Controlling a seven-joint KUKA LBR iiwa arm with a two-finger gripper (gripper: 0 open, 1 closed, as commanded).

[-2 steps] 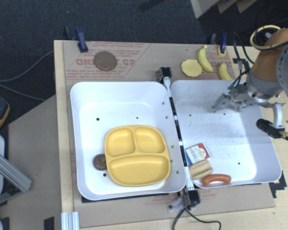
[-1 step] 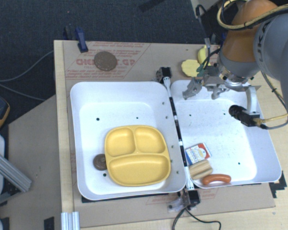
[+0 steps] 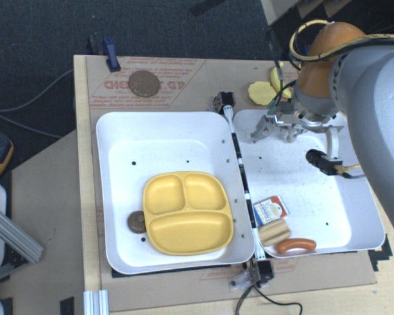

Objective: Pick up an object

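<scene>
A cardboard-topped worktop [image 3: 85, 176] carries two shallow white bins set side by side, so that things can be picked out of either. The grey arm [image 3: 374, 110] reaches in from the right and bends down over the far end of the right bin [image 3: 295, 195].

The left bin [image 3: 106, 176] holds a yellow divided plate [image 3: 186, 212], lying flat near its front, with a small brown disc [image 3: 136, 222] touching the plate's left edge.

The tool [image 3: 278, 128] hangs low over the far left corner of the right bin, above bare white floor. From this angle it cannot be told whether it is open or closed, and nothing is seen held in it. A black fitting [image 3: 322, 161] sits just beside it, toward the arm; what it is remains unclear.

The likely pickings are crowded in the right bin's near left corner. A small printed carton [image 3: 270, 209] lies there, a tan block [image 3: 274, 231] sits against it, and an orange sausage [image 3: 295, 245] rests at the front rim. All three lie well apart from the tool, along the same wall and toward the camera. A try at any of them would seem to call for a move down the bin first.

Outside the bins, a yellow lump [image 3: 262, 92] sits just behind the right bin, and a second brown disc [image 3: 143, 83] lies on the cardboard behind the left one.
</scene>
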